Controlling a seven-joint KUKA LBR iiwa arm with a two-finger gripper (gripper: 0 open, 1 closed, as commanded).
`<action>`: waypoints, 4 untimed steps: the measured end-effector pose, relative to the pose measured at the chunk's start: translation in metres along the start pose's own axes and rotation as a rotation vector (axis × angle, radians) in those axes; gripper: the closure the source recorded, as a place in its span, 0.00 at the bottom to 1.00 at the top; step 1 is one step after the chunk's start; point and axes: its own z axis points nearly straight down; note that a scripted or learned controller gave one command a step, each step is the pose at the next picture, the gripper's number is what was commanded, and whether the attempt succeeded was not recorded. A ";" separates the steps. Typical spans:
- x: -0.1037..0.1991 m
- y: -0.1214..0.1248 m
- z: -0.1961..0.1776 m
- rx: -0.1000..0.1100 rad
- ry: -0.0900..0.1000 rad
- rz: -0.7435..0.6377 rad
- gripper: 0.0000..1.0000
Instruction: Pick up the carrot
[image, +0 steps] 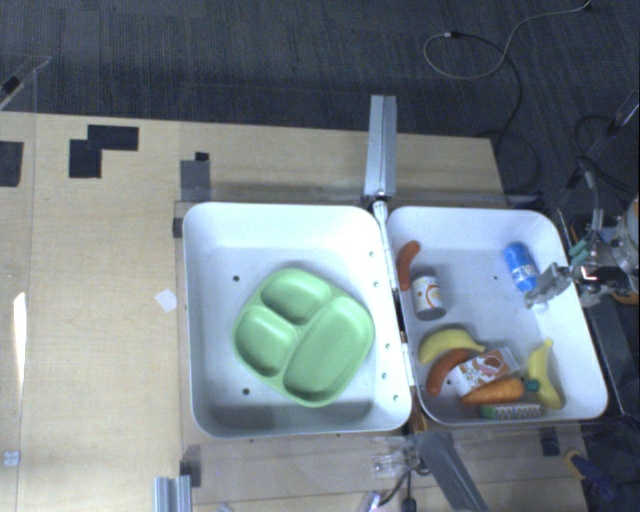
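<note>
The carrot (493, 391) is orange and lies flat near the front wall of the right bin (470, 222), with something green (508, 411) just in front of it. It rests against a white and red packet (480, 368) and beside a yellow banana (543, 376). My gripper (551, 284) hangs over the right side of that bin, next to a blue can (519, 268). It is well behind the carrot and to its right, with nothing seen in its grasp.
The right bin also holds a brown sausage (407, 263), a small can (428, 296), a second banana (446, 343) and a red-orange sausage-like piece (443, 370). A green divided plate (305, 335) lies in the left bin (215, 300). Cables and arm parts crowd the right edge.
</note>
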 end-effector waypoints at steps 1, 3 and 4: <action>0.048 0.000 0.160 -0.011 -0.002 -0.239 0.00; 0.001 -0.019 0.049 -0.003 -0.002 -0.004 1.00; 0.061 0.004 0.051 0.001 0.000 0.333 1.00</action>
